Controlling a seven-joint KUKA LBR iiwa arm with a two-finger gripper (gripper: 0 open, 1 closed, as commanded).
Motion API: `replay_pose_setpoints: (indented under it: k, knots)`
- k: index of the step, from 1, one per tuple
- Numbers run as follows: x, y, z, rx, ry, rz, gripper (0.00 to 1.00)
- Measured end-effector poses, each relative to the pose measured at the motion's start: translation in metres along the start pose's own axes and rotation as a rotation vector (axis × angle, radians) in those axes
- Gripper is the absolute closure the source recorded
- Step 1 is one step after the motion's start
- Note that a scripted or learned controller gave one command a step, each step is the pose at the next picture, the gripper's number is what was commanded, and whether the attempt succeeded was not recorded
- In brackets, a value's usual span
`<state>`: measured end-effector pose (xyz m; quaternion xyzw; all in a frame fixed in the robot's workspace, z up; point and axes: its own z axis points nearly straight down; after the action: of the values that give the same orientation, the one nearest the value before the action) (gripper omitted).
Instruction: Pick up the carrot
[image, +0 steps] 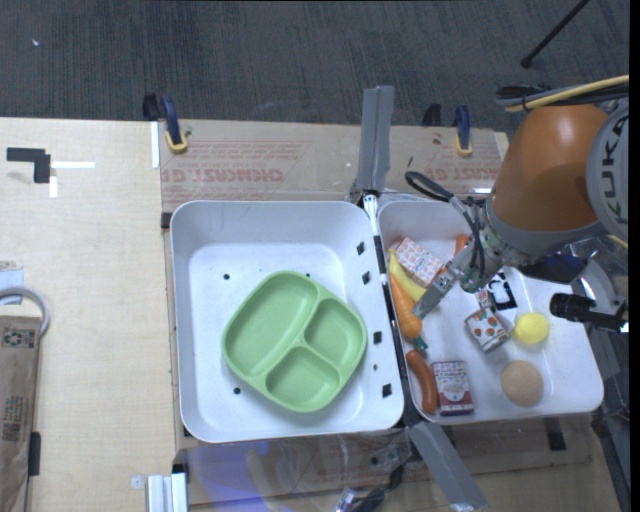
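carrot (404, 306) lies along the left wall of the right bin (575, 400), beside the gripper (428, 300); its grip can't be made out. Looks light, stiff, smooth: grab mid-length across the width

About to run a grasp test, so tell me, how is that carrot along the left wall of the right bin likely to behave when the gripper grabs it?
The carrot looks like a smooth, tapered toy, so it is probably stiff and light but may slip between the fingers. Its rounded body could roll if nudged. It lies against the bin wall, close beside the banana, so the gripper may have little room.
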<state>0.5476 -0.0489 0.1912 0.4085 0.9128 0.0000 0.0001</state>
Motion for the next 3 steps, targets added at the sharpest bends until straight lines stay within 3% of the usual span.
replay_pose_setpoints:
  k: [1,2,3]
  knots:
    - [0.073,-0.024,0.001,0.002,0.002,-0.085,0.00]
    - [0.008,-0.003,0.000,-0.002,-0.001,-0.791,0.00]
    - [-0.052,0.037,0.000,-0.003,-0.003,-0.951,0.00]
